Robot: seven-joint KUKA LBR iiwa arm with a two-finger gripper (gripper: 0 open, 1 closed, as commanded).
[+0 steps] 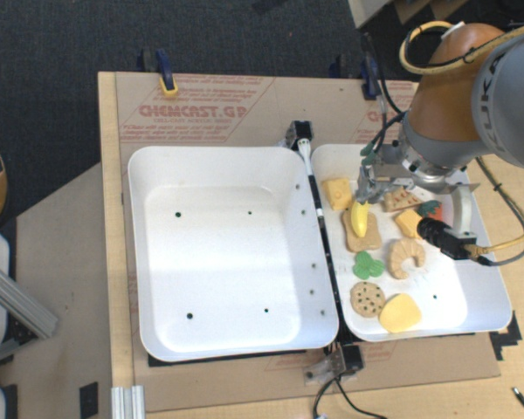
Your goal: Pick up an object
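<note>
grey arm reaching into right bin, end effector hovering just by yellow banana, grip state unclear

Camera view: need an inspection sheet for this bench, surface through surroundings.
Surface: brown board bearing left bin and right bin, side by side.
Job's things: all in the right bin: cheese wedge, banana, bread slice, green piece, cookie, yellow lump, croissant, cracker.
Clutter: nothing seen.
Grippers: claw low over the right bin's far end, just above the banana; open or shut not discernible.
Cables: yellow loop on the arm; black lead at the board's near edge.
Surroundings: dark carpet; blue clamps on the board's far edge.
</note>
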